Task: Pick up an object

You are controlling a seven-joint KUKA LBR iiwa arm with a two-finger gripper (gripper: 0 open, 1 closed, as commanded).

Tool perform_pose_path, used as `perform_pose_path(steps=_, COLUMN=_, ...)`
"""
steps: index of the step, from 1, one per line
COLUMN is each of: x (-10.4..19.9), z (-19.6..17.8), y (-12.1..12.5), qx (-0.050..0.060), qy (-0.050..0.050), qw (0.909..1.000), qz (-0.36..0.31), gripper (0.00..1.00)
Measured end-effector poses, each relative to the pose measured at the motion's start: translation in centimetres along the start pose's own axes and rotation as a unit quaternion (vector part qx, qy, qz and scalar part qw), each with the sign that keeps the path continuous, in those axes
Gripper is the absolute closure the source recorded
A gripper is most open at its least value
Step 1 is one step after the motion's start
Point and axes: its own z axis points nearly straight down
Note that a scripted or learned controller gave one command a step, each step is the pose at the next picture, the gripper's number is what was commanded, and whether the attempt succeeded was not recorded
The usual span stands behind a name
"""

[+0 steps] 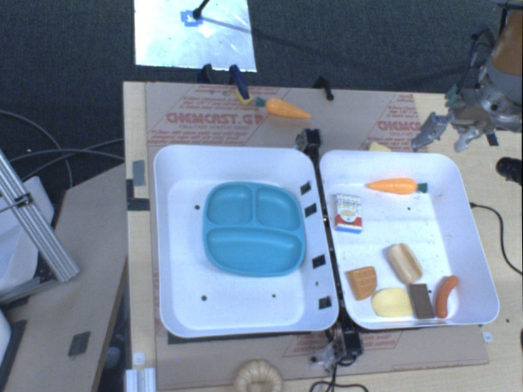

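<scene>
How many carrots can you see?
2. One carrot lies at the back of the right bin; the other is on the bench behind the left bin.

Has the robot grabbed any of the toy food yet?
Not yet. The gripper hangs open with nothing between its fingers, above the far right corner of the right bin. The carrot, milk carton, hot dog bun and sausage all lie in that bin. Left: go down, close on one, lift.
</scene>
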Motion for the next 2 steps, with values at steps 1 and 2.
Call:
perform_pose_path(steps=1, x=0.6, z=5.2, y=0.9, qx=0.001, qy=0.000, qw=1.0000, qz=-0.002, gripper=0.00)
perform_pose_path(steps=2, x=-0.4, z=10.4, y=1.1, qx=0.001, qy=0.000, qw=1.0000, qz=0.001, gripper=0.00)
